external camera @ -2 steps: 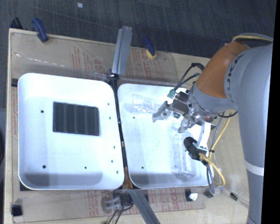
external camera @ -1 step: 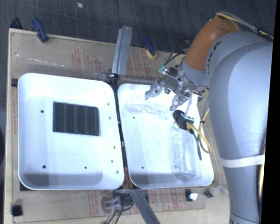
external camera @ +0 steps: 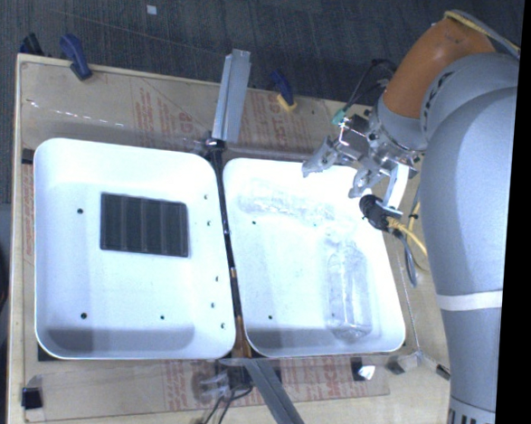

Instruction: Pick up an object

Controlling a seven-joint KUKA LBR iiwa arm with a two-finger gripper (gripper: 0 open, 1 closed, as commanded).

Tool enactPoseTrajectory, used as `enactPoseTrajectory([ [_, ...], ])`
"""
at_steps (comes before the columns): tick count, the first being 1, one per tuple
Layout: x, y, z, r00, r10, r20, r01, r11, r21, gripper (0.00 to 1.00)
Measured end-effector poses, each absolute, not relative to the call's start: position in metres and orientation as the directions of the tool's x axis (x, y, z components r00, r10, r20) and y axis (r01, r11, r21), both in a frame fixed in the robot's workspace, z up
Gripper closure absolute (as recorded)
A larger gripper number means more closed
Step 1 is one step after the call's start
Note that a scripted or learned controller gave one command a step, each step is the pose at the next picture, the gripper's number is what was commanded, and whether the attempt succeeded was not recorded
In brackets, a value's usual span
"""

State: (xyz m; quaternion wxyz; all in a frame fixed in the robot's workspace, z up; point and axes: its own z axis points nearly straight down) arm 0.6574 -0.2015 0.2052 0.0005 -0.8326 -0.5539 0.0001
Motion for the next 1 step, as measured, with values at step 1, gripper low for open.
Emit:
enactPoseTrajectory([
  [1,0.6189,-0.1923,0.1979,0.456,0.890,-0.001,0.890,-0.456,-0.006,0.00],
])
